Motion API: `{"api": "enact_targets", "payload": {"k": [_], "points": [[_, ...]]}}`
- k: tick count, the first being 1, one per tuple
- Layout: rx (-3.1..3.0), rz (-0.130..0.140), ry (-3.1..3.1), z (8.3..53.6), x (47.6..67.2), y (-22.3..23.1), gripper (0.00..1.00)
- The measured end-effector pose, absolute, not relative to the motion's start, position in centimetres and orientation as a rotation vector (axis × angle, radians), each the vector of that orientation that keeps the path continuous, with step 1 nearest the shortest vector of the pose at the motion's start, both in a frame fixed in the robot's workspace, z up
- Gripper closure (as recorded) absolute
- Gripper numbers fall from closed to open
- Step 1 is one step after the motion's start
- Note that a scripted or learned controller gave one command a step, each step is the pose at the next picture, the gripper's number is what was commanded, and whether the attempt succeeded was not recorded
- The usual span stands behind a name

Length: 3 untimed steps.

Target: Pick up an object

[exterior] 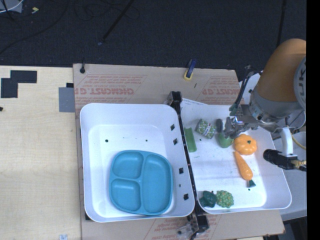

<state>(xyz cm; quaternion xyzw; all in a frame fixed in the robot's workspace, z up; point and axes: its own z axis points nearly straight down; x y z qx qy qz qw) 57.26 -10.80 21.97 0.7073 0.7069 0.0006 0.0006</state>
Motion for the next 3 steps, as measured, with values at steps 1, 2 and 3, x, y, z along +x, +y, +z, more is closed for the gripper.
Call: {"api": "enact_targets", "payload": {"k": [1, 2, 3], "points": [[2.222, 0.000, 2.222, 22.8, 57.3, -10.9, 1.00], [2.220, 0.000, 2.229, 23.7, 56.5, -5.9, 1.00], [2.220, -0.002, 2.229, 22.7, 56.4, -0.8, 1.00]]}}
